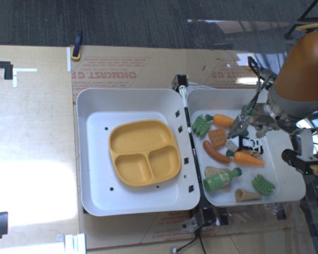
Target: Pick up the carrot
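Observation:
Two orange carrots lie in the right bin (291, 192). One carrot (223, 120) is near the back, beside a green leafy toy (201, 125). The other carrot (249, 159), with a green top, lies in the bin's middle. My gripper (245, 136) hangs over the middle of this bin, between the two carrots and just above the nearer one. It stands open, with nothing held between its fingers.
The right bin also holds a waffle cracker (218, 137), a sausage (215, 151), a green bottle (222, 179), a bread slice (214, 170), a green toy (263, 184) and a cone (247, 196). A yellow divided plate (144, 152) lies in the left bin (90, 142).

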You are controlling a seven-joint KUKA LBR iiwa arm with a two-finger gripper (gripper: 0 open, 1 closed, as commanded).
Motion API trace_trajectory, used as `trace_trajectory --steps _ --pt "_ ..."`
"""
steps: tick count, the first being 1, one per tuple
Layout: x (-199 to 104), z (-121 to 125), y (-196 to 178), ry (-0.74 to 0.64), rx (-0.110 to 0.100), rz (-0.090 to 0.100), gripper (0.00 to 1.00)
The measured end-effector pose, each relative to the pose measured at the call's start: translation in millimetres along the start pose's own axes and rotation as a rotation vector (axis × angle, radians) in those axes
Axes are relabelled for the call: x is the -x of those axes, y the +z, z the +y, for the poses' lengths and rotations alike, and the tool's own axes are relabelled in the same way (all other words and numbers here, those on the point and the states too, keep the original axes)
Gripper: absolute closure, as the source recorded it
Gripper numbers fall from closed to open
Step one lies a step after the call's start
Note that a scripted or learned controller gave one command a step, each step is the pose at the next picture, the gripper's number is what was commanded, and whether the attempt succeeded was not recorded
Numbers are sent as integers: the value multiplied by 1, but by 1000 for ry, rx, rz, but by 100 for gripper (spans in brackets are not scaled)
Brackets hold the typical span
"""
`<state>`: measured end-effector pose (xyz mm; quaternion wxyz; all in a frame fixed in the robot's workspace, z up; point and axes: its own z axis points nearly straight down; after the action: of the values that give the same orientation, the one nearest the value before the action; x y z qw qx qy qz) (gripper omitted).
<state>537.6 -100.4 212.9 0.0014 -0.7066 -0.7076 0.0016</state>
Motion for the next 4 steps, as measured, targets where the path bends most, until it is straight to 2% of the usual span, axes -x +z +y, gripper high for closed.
trace_trajectory --steps 1,2,3,4 --pt "7 60 95 54 39 -14 0" --pt "5 112 112 230 22 -6 0" --pt "3 113 101 223 23 -1 100" --pt "-71 69 22 650 0 -1 100"
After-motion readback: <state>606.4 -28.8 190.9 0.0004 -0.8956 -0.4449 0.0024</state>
